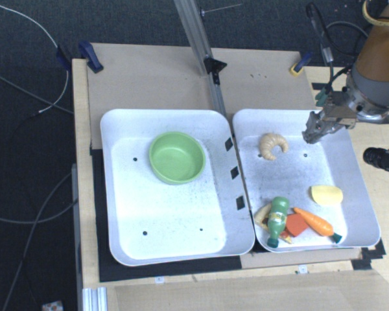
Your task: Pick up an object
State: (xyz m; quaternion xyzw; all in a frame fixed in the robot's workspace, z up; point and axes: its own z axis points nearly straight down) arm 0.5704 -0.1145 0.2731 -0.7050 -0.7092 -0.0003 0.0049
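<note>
Two shallow white bins sit side by side on a wooden bench (pixel 155 76), which has a blue clamp (pixel 91 57) at its far left corner and another clamp (pixel 302 62) at its far right. A slanted metal bar (pixel 196 28) comes down from the top of the view and ends at the gap between the bins.

Starting on the left, the left bin (pixel 168 229) holds a green bowl (pixel 176 157), upright, in its upper middle part, apart from the walls.

The right bin (pixel 350 173) holds several small things. A tan croissant (pixel 272 144) lies in its upper left part, well apart from the others. Down in the near corner a cluster lies close together: a green bottle (pixel 277 219) tilted along the bottom left, something pale yellow (pixel 262 214) just beside it and partly hidden, a red piece (pixel 297 225) touching the bottle, and an orange carrot (pixel 314 221) lying across the red piece toward the right. A yellow lemon (pixel 327 195) rests just above the carrot, near the right wall.

Farthest right, the arm (pixel 379 57) reaches in, and its gripper (pixel 313 132) hangs over the upper part of the right bin, to the right of the croissant and apart from it. Whether its fingers are open or closed I cannot tell; nothing shows between them.
</note>
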